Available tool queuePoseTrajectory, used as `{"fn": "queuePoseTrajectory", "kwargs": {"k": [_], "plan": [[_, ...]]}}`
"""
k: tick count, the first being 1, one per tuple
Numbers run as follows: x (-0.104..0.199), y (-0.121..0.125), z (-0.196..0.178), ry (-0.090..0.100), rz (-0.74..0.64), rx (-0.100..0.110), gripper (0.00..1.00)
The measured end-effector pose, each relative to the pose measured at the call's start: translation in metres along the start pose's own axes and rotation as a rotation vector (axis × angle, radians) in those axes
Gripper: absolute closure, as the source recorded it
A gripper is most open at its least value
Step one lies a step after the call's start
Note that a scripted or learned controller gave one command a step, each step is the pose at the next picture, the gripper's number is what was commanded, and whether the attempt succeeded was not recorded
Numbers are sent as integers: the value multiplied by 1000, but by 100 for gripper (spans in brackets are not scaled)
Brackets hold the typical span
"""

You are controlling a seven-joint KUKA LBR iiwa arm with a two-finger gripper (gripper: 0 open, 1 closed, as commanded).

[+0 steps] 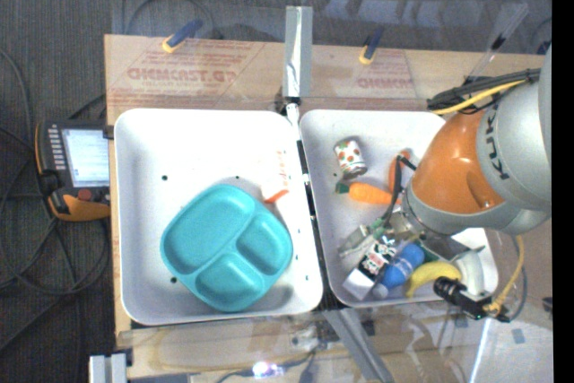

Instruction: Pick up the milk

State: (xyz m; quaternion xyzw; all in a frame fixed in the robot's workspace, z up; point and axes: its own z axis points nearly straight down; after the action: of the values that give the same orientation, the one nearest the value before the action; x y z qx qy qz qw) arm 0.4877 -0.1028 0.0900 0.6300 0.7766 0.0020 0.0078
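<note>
The milk [369,269] is a small white carton with a dark and red label. It lies near the front edge of the right bin [323,220]. My gripper [375,239] hangs low in this bin, just above and behind the carton and close to it. The grey and orange wrist covers the bin's right half. Nothing is visibly lifted off the bin floor.
A blue bottle [402,267] and a yellow banana [430,275] lie right of the milk. An orange carrot [368,193] and a small patterned cup [351,157] sit farther back. The left bin [143,157] holds a teal divided plate [227,247].
</note>
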Motion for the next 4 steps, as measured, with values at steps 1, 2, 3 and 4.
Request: {"fn": "queuePoseTrajectory", "kwargs": {"k": [1, 2, 3, 4], "plan": [[-1, 3, -11, -1, 1, -8, 100], [20, 32, -93, 11, -204, 13, 100], [8, 0, -158, 6, 69, 15, 100], [8, 0, -158, 6, 69, 15, 0]]}}
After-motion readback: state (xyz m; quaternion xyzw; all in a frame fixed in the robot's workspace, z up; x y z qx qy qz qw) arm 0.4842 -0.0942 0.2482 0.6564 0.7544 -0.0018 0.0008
